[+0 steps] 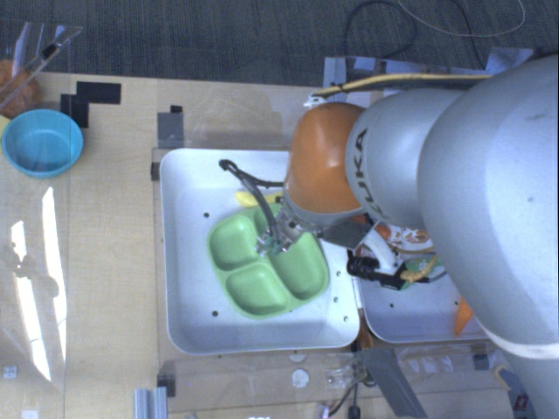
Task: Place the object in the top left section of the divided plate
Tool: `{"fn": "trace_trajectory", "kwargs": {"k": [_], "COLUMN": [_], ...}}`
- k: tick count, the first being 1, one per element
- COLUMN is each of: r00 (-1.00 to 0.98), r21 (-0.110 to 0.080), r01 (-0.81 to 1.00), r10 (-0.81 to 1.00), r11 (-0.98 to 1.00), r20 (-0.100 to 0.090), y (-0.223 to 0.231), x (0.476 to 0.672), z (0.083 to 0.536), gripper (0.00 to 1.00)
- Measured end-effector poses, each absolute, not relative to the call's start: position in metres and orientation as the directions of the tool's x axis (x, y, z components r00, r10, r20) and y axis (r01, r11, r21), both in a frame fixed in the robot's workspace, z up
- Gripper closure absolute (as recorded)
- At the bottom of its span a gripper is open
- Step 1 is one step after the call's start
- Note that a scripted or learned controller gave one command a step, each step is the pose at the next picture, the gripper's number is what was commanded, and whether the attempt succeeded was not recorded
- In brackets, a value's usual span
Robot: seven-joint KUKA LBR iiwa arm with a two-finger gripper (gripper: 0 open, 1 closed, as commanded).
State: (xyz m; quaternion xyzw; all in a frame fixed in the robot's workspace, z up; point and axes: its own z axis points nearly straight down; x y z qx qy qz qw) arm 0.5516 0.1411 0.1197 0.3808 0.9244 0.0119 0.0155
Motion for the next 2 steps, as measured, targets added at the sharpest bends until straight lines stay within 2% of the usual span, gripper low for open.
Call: {"fn": "trace_trajectory", "kwargs": {"k": [2], "r00": [-0.710], "r21": [0.050], "r01": [0.702], "r10": [0.704], "r11": [0.710], "r20": [-0.027], "y": [0.143], "x": [0.557], "z": [0.144], "gripper": [1.00]}}
